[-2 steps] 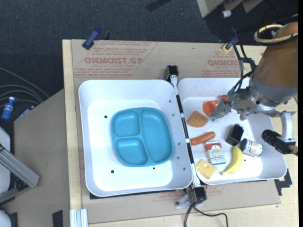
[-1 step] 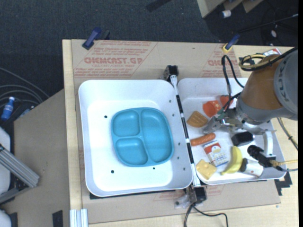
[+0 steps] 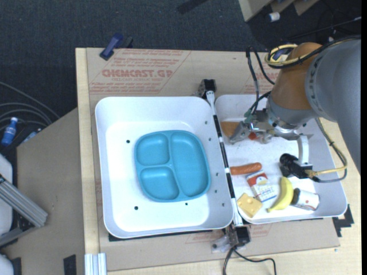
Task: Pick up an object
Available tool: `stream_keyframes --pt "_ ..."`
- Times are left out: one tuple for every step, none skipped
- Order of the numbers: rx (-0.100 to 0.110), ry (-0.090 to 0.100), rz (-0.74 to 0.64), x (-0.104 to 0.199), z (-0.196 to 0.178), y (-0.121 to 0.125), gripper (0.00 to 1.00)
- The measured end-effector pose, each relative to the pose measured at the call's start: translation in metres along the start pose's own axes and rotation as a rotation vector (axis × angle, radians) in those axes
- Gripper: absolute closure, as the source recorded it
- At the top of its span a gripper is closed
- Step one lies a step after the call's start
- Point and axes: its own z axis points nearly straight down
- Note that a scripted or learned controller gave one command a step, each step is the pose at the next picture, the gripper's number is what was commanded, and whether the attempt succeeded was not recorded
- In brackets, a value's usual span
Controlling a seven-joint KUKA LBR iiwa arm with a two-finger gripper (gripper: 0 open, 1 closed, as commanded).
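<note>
- The left bin (image 3: 109,130) is white, smooth and shallow, with round corners.
- A blue plastic plate (image 3: 171,165) with three sections lies flat in the middle of it.
- The right bin (image 3: 338,202) is white too, and it holds small toy foods.
- The gripper (image 3: 248,132) hangs low at the top left of the right bin, under the orange band (image 3: 292,85) of the grey arm.
- I cannot tell how the gripper is set or if it holds anything.
- A long red-orange hot dog (image 3: 245,168) lies just below the gripper, near the bin's left wall.
- A curved yellow banana (image 3: 283,195) lies lower down.
- A yellow cheese wedge (image 3: 249,205) sits beside the banana, with a small red and white packet (image 3: 261,185) just above it.
</note>
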Motion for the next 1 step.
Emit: stream_keyframes --pt "-0.002 -0.001 0.001 -0.0003 -0.0099 0.0003 1.00"
